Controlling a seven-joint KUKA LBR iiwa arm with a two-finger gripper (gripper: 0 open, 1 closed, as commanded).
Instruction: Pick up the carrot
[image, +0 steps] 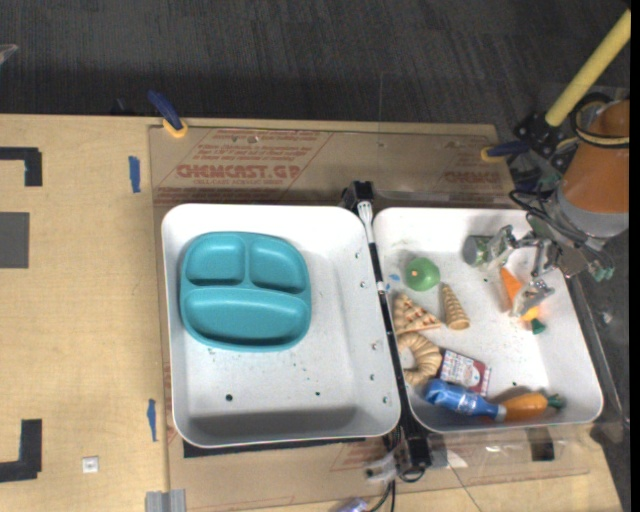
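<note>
The tool (527, 268) sits low in the right bin (585, 345), near its far right corner, with the arm (598, 170) coming in over the right rim. An orange carrot (512, 287) stands between its metal fingers (540, 262), so the tool reads as closed on the carrot; the carrot's lower end, by a small orange and green bit near the right wall, is hard to separate from the finger tips. A grey piece (480, 248) lies just left of the tool.

Open room: the middle of the right bin floor, between the tool and the items along the left wall, is bare. A second carrot (527, 404) (orange, green top) lies against the near rim, touching a blue bottle (460, 399). A red and white packet (466, 370) lies just above the bottle. A green ball (422, 273), a cone (454, 306) and tan pastry shapes (414, 335) crowd the left wall.

The left bin (340, 360) holds a teal tray (244, 290) toward its far left; its near right floor is bare.

The arm's upper part is cut off by the frame edge. The bench (70, 300) lies left of the bins.
</note>
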